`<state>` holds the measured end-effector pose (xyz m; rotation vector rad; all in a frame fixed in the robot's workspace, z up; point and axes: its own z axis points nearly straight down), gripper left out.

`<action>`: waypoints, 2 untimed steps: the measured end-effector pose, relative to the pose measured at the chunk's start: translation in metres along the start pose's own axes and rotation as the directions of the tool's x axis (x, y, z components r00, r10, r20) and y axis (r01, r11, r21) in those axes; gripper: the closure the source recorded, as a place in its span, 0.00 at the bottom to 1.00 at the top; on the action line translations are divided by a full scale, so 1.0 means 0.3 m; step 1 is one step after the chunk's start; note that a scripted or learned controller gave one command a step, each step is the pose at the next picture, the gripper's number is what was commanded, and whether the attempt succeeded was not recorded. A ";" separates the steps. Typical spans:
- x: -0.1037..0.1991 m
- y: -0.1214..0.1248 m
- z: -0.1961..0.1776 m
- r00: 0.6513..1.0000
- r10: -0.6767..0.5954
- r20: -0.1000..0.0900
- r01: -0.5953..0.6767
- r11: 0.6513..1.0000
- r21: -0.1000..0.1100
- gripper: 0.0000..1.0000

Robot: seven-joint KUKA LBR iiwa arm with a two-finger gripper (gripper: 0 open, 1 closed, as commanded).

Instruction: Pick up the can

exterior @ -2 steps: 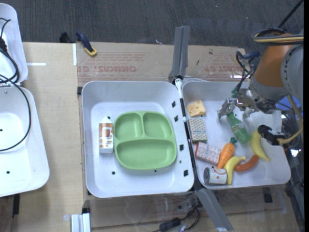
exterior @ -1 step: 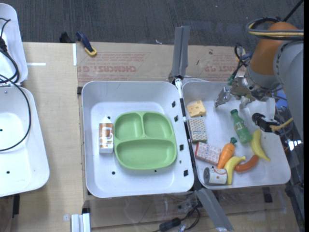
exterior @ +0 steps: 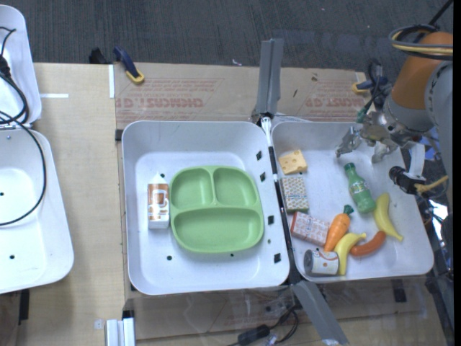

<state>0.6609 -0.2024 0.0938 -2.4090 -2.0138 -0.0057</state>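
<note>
Lying on its side, the can [exterior: 321,262] sits against the right bin's [exterior: 418,265] lower-left edge, crowded by a banana [exterior: 346,246] and carrot [exterior: 336,229]. Upper right, the hand [exterior: 364,148] hovers with fingers spread, grasping nothing.

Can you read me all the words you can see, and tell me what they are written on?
Red print on the cardboard behind the bins appears upside down; too blurred to read with certainty.
Carton, packets and can: labels too small to read.
</note>
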 end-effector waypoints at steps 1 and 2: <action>0.002 0.000 0.001 1.000 0.005 0.001 -0.005 1.000 0.000 0.00; 0.000 0.005 0.000 0.999 0.039 -0.003 -0.039 0.999 0.000 0.00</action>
